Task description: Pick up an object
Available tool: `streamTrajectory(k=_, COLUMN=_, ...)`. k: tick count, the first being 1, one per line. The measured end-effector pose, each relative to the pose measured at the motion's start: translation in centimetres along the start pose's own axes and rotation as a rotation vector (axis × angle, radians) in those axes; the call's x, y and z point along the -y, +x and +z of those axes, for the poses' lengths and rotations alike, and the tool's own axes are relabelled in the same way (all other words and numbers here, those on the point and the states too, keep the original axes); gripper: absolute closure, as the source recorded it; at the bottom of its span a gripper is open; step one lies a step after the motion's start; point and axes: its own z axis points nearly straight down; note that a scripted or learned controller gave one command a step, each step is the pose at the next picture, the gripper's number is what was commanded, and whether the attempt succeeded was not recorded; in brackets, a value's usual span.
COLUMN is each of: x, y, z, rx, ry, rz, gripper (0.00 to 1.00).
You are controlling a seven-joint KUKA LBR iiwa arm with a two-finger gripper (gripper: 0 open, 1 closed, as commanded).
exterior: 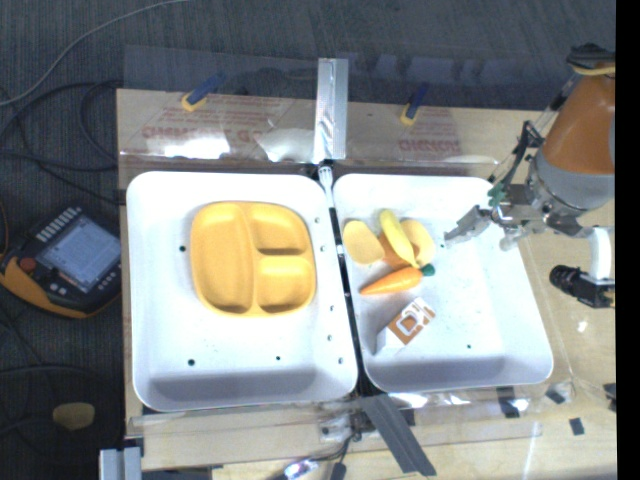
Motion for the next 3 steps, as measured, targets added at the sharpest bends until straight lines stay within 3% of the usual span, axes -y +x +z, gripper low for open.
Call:
streamTrajectory(k=1, x=4.6, y=-3.1, z=-4.9, rx=0.002, ry=-0.001, rz=-0.037, gripper=0.00)
streamTrajectory(k=2, x=-3.7, y=0.6, z=3.3, rx=0.002, ry=0.001, rz=0.012, gripper=0.00)
streamTrajectory(k=3, x=-1.6, y=-0.9, z=-0.2, rx=0.001, ry=0.000, rz=0.093, gripper=0.00)
